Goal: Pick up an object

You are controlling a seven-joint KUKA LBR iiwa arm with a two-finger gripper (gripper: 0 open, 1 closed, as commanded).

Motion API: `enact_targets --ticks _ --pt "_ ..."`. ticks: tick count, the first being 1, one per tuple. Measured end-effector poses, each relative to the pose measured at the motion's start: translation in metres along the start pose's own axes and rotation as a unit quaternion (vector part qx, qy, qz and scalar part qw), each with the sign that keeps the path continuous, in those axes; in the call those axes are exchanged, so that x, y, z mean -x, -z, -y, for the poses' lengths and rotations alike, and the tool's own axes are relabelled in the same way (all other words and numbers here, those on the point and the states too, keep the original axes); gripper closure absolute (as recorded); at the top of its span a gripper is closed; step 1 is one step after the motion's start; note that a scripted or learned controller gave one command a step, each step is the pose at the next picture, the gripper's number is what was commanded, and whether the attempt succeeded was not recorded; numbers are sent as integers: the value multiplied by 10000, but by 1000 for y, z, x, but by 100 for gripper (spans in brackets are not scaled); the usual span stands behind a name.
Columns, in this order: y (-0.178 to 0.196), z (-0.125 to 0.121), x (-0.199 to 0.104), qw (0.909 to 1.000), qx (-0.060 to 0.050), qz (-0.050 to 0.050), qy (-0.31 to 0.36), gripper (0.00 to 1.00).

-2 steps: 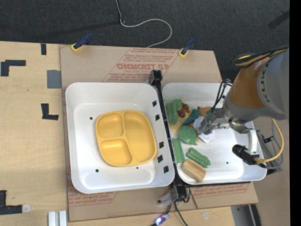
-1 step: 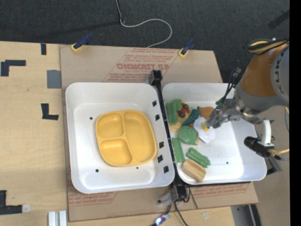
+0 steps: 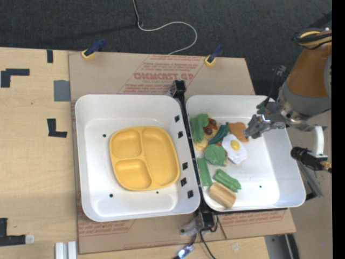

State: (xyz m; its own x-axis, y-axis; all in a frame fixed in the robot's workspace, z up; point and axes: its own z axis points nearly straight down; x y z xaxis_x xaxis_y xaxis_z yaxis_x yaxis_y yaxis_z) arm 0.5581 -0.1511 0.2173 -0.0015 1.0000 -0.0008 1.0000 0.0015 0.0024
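Observation:
The right bin (image 3: 269, 166) holds a heap of toy food along its left side: a fried egg (image 3: 235, 148), green leafy pieces (image 3: 214, 154), a green pea pod (image 3: 226, 180), a bread roll (image 3: 222, 195), an orange piece (image 3: 237, 128) and a red and green cluster (image 3: 204, 126). My gripper (image 3: 254, 128) hangs over the bin's upper middle, just right of the orange piece and above the egg. Nothing shows between its dark fingers.
The left bin (image 3: 91, 144) carries a yellow divided plate (image 3: 144, 157). A black divider with clips (image 3: 186, 144) runs between the bins. The arm's orange band (image 3: 310, 74) fills the upper right. A black fitting (image 3: 307, 156) sits by the right bin's edge.

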Motion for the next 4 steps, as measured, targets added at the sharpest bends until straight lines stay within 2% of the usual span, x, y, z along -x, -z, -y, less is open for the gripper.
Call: enact_targets --ticks 1,2,3,4 --pt "15 21 -48 10000 -23 -14 18 100" --pt "-1 32 -63 10000 -29 -3 1 100" --pt "15 36 -69 10000 -18 -6 0 100" --pt "15 25 -66 10000 -20 -6 3 100"
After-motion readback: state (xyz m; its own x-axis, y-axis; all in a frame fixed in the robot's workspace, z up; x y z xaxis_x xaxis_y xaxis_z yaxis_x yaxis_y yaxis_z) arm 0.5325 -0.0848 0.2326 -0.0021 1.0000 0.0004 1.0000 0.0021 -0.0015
